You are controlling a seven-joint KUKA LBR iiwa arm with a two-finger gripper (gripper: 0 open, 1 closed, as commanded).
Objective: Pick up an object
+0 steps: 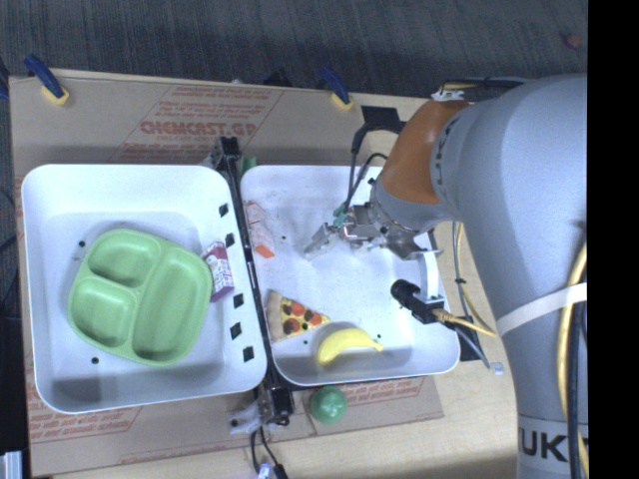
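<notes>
While no single object is marked out, the banana (345, 344) lies nearest the front wall of the right bin (300, 183), its long axis running roughly left to right with a slight upward curve, its thinner tip pointing toward the arm's side. Just beside it to the left, the pizza slice (294, 315) lies flat, its narrow point aimed at the bin's left wall and its crust edge toward the banana. Farther back along that wall sit a small orange piece (264, 250) and a pale wrapped item (256, 220), too small to make out clearly. The gripper (321, 239) hangs over the middle of the right bin, well apart from the banana and the pizza slice; its fingers are blurred against the white floor, so whether they stand apart or together cannot be told, and nothing is visibly between them. The arm (499, 198) covers the bin's right side. In the left bin (60, 193) a green divided plate (140, 293) rests, with a purple packet (219, 268) at its right edge. A green ball (326, 403) sits on the bench outside the bins.
</notes>
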